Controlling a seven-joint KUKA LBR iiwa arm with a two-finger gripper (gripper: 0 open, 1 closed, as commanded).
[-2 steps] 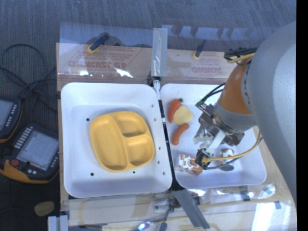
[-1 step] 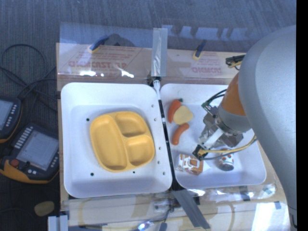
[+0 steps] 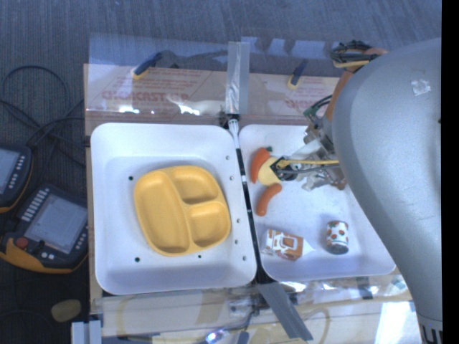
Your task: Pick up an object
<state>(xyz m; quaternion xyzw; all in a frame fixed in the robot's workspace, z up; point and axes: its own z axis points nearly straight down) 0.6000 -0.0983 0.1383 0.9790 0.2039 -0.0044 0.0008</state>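
Observation:
The right bin (image 3: 358,264) holds several small things. An orange curved piece (image 3: 257,161) and a yellow piece (image 3: 267,171) lie together near its left wall, with an orange sausage-shaped piece (image 3: 268,198) just below them. A white and orange packet (image 3: 283,243) and a small patterned can (image 3: 337,236) lie near the front. My gripper (image 3: 320,170) hangs low over the middle right of this bin, just right of the yellow and orange pieces. The grey arm covers the bin's right side.
The left bin (image 3: 107,192) holds a yellow divided plate (image 3: 183,208). A ridge (image 3: 244,192) separates the two bins. Clear sheeting with clips lines the back edge, and handheld controllers with cables lie on the floor at left.

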